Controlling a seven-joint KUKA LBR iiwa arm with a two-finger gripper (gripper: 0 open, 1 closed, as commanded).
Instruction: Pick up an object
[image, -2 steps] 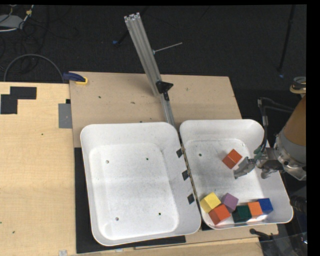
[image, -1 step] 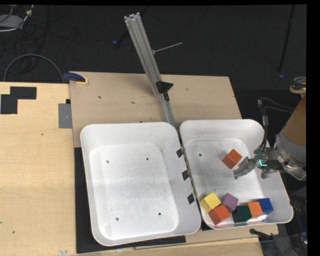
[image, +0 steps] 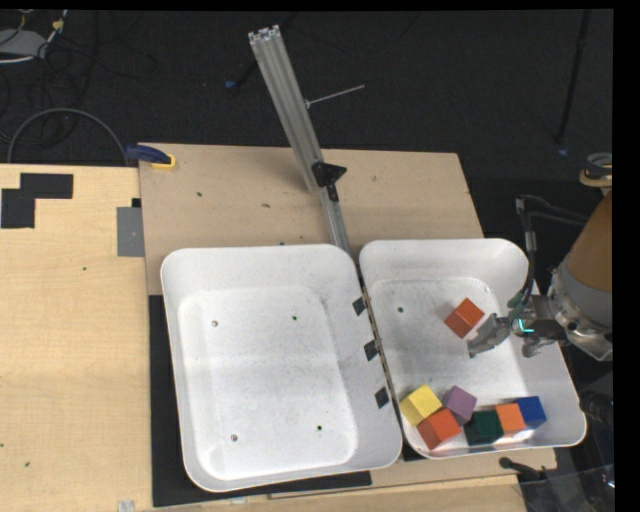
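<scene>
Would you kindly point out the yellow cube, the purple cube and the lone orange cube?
yellow cube (image: 422, 402), camera view, top face.
purple cube (image: 460, 402), camera view, top face.
lone orange cube (image: 464, 318), camera view, centre.

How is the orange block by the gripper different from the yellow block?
The orange block sits alone mid-bin, near the gripper; the yellow block is packed among other blocks at the near edge. One is orange, the other yellow. Both are small cubes in the right bin.

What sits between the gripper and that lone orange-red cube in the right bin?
Nothing visible does. The gripper is just right of and slightly below the orange-red cube, with bare floor of the right bin between them. The other cubes cluster at the bin's near edge, the purple cube closest, clear of that path.
</scene>
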